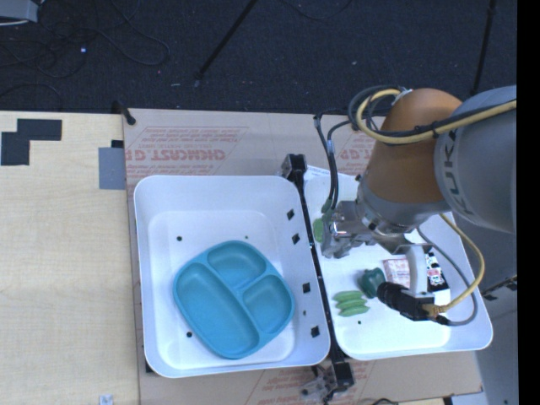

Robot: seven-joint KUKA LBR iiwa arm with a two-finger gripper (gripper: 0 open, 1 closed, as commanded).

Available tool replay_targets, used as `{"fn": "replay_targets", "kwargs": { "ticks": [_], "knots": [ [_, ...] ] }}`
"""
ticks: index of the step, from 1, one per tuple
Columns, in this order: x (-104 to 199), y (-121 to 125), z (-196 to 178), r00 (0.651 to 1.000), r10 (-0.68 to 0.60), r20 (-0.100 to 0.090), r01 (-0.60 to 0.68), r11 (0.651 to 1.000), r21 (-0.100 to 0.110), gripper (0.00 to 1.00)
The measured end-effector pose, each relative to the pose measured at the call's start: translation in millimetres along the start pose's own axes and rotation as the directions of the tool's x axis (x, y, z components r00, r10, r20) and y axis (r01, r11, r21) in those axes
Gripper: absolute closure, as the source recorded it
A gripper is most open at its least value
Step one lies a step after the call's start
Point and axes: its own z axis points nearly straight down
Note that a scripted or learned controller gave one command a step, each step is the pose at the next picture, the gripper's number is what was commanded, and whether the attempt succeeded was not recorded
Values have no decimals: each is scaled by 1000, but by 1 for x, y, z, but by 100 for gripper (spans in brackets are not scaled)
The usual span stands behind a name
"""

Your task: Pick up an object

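Note:
The arm reaches into the right bin (396,344) from the right, its orange band and grey wrist covering the bin's upper part. My gripper (336,241) is low at the bin's left side, close to the divider, beside a pale green thing (319,226) that is partly hidden. A green pea pod (349,302) lies just below it on the bin floor. A dark green object (369,281) sits to the right of the pod. A small reddish-white packet (396,271) and a black-and-white item (434,270) lie further right.
The left bin (160,218) holds a blue divided plate (234,298). A black cable with a yellow tip (413,305) hangs from the arm across the right bin. Cardboard lies under both bins; a wooden bench top (59,268) extends left.

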Motion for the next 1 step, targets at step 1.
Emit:
{"fn": "replay_targets", "kwargs": {
  "ticks": [1],
  "knots": [
    [53,-25,-4,1000,-1,0,1,1000,0,100]
  ]
}}
